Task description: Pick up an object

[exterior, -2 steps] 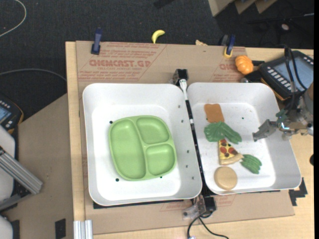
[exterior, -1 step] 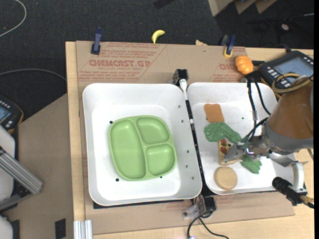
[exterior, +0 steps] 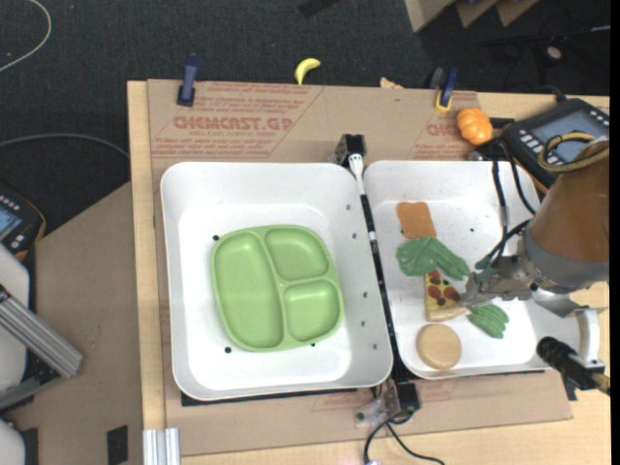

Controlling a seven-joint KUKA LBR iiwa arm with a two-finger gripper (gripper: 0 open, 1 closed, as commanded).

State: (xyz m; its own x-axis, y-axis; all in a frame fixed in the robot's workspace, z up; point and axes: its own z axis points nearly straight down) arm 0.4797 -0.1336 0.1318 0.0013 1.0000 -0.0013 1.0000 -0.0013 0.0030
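A: Green first: a divided plate [exterior: 278, 286] lies in the left bin [exterior: 184, 260], well left of the pizza slice. What sits in the right bin [exterior: 407, 177]?

B: Take the pizza slice [exterior: 441, 296] as the marker. Up and a little left of it lies a brown toast-like square [exterior: 417, 220]; a leafy green piece [exterior: 426, 256] touches its upper edge; a round tan bun [exterior: 439, 345] sits just below it. Just to its right the pincer [exterior: 481, 289] comes down, with a second green leaf [exterior: 490, 319] below the tip.

A: Holding anything?

B: I cannot tell whether it is apart or together; the tip is dark and blurred, and nothing shows clamped in it.

A: So which thing is in reach?

B: My judgement: the slice. It lies immediately left of the pincer, long axis running up and down the bin, crust end low. The arm [exterior: 572, 231] enters from the right, so a short shift leftward would centre it.
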